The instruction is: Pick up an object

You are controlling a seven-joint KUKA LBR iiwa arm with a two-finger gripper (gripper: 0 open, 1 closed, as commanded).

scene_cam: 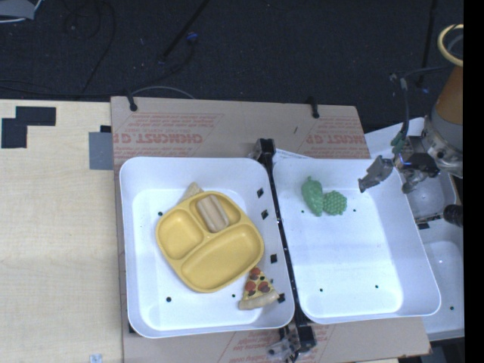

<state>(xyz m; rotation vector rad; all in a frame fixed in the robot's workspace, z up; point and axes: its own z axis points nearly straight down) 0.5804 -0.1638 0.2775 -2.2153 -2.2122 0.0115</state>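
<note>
- The left bin (144, 203) holds a yellow divided plate (210, 242), which lies near the bin's middle.
- A tan hot-dog-like piece (213, 213) rests in the plate's upper small compartment; the other two compartments show bare yellow.
- A pale wedge (192, 190) peeks out from behind the plate's upper edge, touching it.
- A toy pizza slice (257, 291) lies on the bin floor just beside the plate's lower right rim, close to the divider between the bins.
- The right bin (363, 278) holds a green leafy toy (312, 195) with a green bumpy cluster (334, 203) touching its right side, both in the bin's upper half.
- The gripper (389, 174) hangs over the right bin's upper right corner, well apart from the green pieces and to their right.
- Its fingers stand spread: one dark finger (373, 175) points toward the left, the other sits nearer the wrist, and nothing lies between them.
- The arm's orange band (454, 97) shows at the far right edge.
</note>
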